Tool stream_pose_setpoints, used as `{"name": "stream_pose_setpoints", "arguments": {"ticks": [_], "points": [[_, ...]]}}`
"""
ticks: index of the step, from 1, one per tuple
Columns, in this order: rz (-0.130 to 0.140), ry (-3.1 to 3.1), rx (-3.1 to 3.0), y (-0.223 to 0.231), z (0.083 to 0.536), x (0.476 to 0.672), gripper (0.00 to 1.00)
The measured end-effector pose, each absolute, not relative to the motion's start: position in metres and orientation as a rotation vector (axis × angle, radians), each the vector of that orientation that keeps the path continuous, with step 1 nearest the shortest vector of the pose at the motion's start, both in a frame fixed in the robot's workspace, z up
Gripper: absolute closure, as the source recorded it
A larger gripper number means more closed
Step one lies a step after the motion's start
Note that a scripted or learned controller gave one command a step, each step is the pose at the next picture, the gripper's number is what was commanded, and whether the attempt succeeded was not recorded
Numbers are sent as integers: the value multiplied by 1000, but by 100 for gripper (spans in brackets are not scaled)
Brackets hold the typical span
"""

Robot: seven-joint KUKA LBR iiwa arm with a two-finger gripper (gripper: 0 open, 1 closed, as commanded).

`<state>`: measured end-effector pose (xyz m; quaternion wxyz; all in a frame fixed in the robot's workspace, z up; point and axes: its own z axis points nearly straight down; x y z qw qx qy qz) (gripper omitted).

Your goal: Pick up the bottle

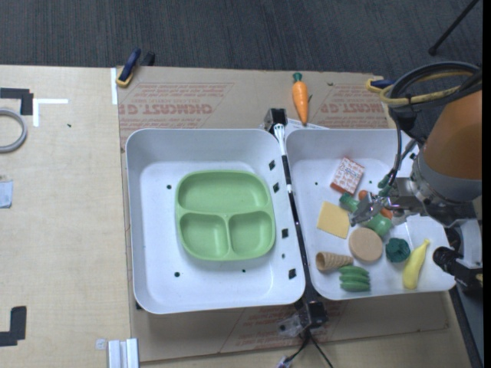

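Gripper point(368, 208) over half-hidden bottle point(377, 222)

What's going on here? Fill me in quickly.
A grey KUKA arm with an orange band reaches in from the right, its gripper down in the right bin among toy food. It sits over a small green item, possibly the bottle; whether it grips anything cannot be told. Around it lie a cheese slice, a round cracker, an ice-cream cone, a banana and a red packet. The left bin holds a green divided plate. A toy carrot lies outside.
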<state>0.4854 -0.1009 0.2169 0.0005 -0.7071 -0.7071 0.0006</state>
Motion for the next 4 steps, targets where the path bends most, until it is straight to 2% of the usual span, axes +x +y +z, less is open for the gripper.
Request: {"name": "stream_pose_setpoints", "arguments": {"ticks": [1, 2, 3, 4], "points": [[3, -2219, -2223, -101, 226, 486, 100], [3, -2040, -2387, -38, 216, 477, 100], [3, -1776, -2592, -78, 246, 477, 100], [5, -1632, -2683, -5, 220, 477, 100]]}}
